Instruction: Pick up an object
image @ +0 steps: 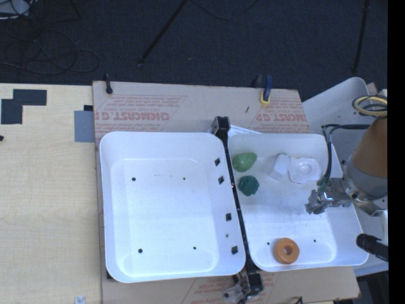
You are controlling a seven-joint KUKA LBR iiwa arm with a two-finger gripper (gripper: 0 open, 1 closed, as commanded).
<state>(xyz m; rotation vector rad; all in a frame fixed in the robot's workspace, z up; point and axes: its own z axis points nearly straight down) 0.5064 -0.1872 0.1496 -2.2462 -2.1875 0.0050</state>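
The right bin [266,258] holds a light green lump [244,162], a dark green lump [248,185], an orange ring [286,250] near its front edge, and pale clear plastic pieces [295,168] toward the back. My gripper [318,203] hangs over the right side of this bin, right of the green lumps and above the orange ring in the picture. Nothing shows between its fingers, and it touches none of the objects.
The left bin [114,170] lies beside the right one, with a black divider [231,195] between them. Both rest on a cardboard sheet [158,109]. A blue and yellow clamp [266,90] stands at the cardboard's back edge. Cables [370,104] hang at the right.
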